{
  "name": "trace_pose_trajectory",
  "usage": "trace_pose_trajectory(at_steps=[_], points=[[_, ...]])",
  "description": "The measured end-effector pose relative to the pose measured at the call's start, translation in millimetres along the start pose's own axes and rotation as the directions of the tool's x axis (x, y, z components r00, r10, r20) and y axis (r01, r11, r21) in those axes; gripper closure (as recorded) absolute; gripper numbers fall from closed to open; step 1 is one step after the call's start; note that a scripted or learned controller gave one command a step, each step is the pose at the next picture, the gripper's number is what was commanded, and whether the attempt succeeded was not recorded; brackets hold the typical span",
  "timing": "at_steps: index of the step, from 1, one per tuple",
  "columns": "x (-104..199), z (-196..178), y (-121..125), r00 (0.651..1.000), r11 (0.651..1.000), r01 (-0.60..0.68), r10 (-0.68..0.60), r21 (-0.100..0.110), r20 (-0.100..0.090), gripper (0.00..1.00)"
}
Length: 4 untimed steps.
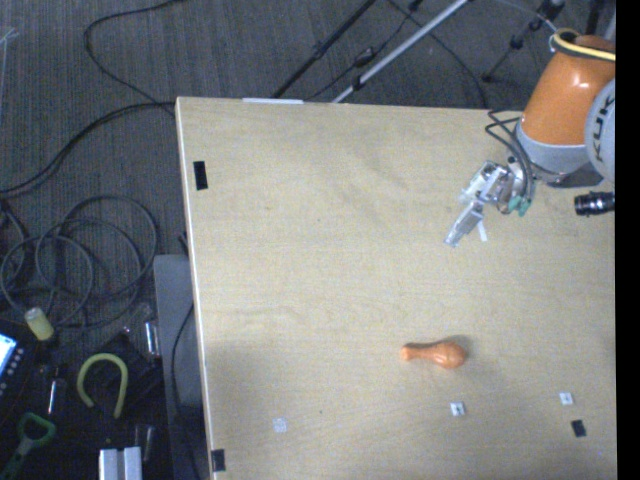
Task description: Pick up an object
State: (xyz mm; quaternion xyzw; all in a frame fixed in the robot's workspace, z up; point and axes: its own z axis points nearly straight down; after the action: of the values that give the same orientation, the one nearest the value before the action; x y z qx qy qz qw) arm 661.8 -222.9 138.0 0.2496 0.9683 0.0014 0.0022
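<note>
- Orange bulb-shaped object (436, 354) is lying on its side on the tan board (320, 268), toward the near edge.
- I am hovering my gripper (466, 230) well apart, carrying nothing; finger spread unclear.
- Rounded body is risking rolling from an off-centre pinch.

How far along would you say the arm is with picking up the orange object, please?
Nothing looks done yet: the orange object lies on the bench, untouched. In hand is only the approach: the gripper hangs over the bench up and to the right of the object, well apart from it, with nothing between its fingers. Left: move over the object, come down, close on it and lift.
</note>
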Motion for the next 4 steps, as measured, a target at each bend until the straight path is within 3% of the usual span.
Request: trace_pose_trajectory(at_steps=[2, 3, 4], points=[[0.0, 0.0, 0.0, 1.000, 1.000, 0.000, 0.000, 0.000, 0.000, 0.00], [8.8, -57.6, -4.5, 0.929, 0.929, -0.371, 0.371, 0.003, 0.001, 0.00], [-4.4, -11.9, 1.4, 0.932, 0.932, -0.362, 0.362, 0.007, 0.001, 0.00]])
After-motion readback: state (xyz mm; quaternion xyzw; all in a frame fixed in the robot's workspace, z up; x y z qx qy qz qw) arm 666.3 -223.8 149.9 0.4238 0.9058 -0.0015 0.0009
